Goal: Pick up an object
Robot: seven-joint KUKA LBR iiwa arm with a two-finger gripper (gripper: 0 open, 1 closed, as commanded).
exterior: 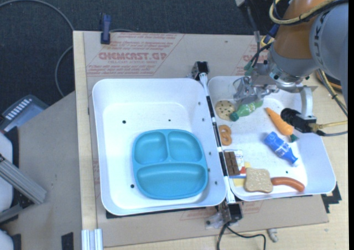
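- The gripper (247,95) hangs low over the far end of the right bin (321,155), just above a green bottle-like object (244,110).
- Its metal fingers (241,89) point down at the green object's upper side; whether they are spread or closed, and whether they pinch anything, cannot be told from this angle.
- The green object lies tilted on the bin floor, touching a round cracker (223,109) on the side toward the left bin (105,133).
- A toy carrot (280,121) lies just beside the green object, on the side away from the left bin.
- A blue bottle (281,147) lies nearer the camera than the green object, beyond the carrot.
- A pretzel (224,134) sits nearer the camera than the cracker, near the green object.
- A bread slice (258,180) and a sausage (287,183) lie well apart from the green object, at the bin's near end.
- A blue divided plate (168,163) rests in the left bin, well apart from the green object.
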